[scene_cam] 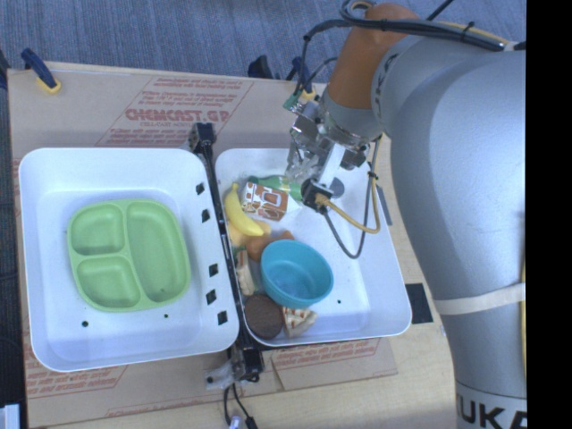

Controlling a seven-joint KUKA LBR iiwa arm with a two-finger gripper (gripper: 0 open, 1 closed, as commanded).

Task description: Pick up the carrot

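The carrot (271, 242) shows as a small orange patch in the right bin (382, 271), wedged between a yellow banana (236, 217) and a blue bowl (297, 273), which hides part of it. My gripper (306, 175) hangs over the back of the right bin, above and to the right of the carrot and apart from it. It is just beside a brown and white snack packet (265, 200). I see nothing held in it.
A brown round disc (264, 315) and a waffle-like piece (300, 320) lie at the right bin's front. A green divided plate (128, 254) sits in the left bin (36, 186). A yellow cable (349, 222) loops from the wrist over the bin.
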